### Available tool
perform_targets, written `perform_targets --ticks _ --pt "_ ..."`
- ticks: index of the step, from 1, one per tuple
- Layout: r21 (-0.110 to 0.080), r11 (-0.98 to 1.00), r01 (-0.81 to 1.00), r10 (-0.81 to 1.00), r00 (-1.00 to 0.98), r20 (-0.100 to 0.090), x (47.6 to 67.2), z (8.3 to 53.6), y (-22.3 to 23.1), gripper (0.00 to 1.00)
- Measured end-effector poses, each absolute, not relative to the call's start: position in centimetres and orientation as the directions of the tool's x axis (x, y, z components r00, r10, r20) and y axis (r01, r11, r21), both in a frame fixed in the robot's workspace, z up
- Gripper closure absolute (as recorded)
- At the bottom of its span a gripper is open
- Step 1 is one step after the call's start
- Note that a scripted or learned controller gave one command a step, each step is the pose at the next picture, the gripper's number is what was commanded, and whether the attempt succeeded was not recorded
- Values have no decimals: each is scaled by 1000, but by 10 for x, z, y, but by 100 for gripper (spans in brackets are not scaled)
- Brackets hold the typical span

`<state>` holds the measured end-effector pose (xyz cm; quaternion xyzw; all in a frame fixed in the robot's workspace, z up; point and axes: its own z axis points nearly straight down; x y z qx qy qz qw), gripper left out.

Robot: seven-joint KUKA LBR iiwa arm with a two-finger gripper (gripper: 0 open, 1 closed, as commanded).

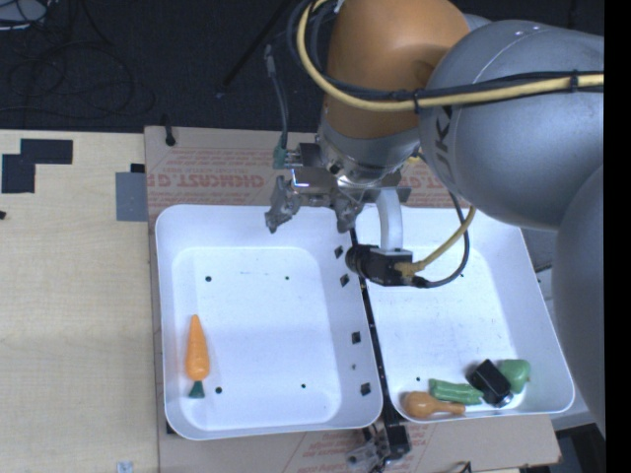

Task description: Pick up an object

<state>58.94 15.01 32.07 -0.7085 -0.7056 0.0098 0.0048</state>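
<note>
An orange toy carrot (197,348) with a small green tip lies in the left bin (246,264), near its front left corner. My gripper (308,221) hangs over the back edge of that bin, far behind and to the right of the carrot. Its two fingers (275,217) stand apart, open, with nothing between them. In the right bin (463,313), at the front right corner, lie a black block (490,381), a light green piece (516,371), a dark green piece (454,392) and a tan pear-shaped piece (430,405), packed close together.
The big grey arm with its orange band (394,47) covers the back of the right bin. A cable and black connector (380,263) hang by the wall between the bins. Cardboard (217,166) lies under the bins.
</note>
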Motion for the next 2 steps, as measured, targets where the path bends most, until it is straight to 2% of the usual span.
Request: perform_targets --ticks 1,2 --pt "1 3 1000 1000 -3 1 562 386 166 0" --pt "14 7 1000 1000 -7 7 570 548 227 0"
